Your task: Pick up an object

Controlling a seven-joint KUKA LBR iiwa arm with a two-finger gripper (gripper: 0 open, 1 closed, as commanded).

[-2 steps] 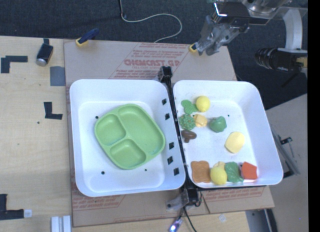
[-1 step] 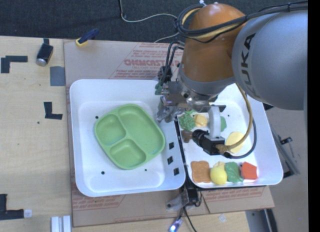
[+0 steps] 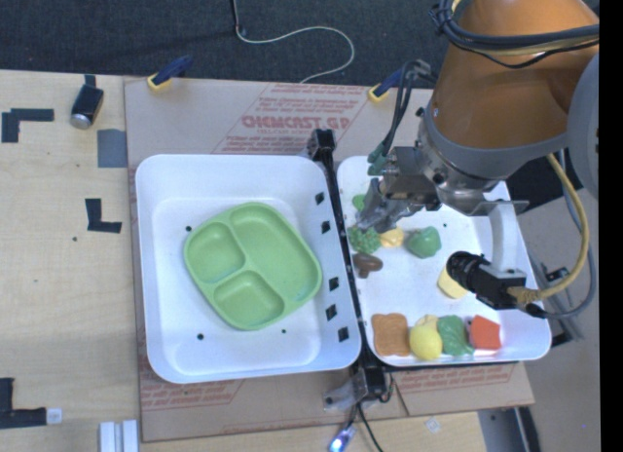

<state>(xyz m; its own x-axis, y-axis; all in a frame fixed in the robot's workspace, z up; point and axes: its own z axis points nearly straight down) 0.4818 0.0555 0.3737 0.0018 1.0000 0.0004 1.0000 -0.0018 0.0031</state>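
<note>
The likeliest thing for me to pick was the small green broccoli-like piece [image 3: 366,240], which lay in the right bin [image 3: 506,348] hard against its left wall, just beside the divider between the two bins. My end effector [image 3: 382,214] was down over that spot, directly above the green piece, which is why I judged it the target; whether anything sat between my fingers, or how far they stood apart, I could not tell, since the dark metal of the wrist blurred into the toys beneath it. Touching or nearly touching the green piece on its right was a small yellow piece [image 3: 391,238], and just below them a brown piece [image 3: 367,265], so that corner was crowded and a grasp there risked catching a neighbour or the bin wall. A second green piece [image 3: 423,242] lay a little further right, apart from the cluster. Along the bin's near edge a row of toys sat close together: an orange waffle-like square [image 3: 390,333], a lemon [image 3: 425,339], a green block [image 3: 454,333] and a red one [image 3: 486,333]. My arm reached in from the right, its orange band [image 3: 516,41] looming over the bin's far side. The left bin [image 3: 165,343] held a green divided tray [image 3: 252,265], lying flat and slightly turned, well apart from my work on the desk [image 3: 58,275].
</note>
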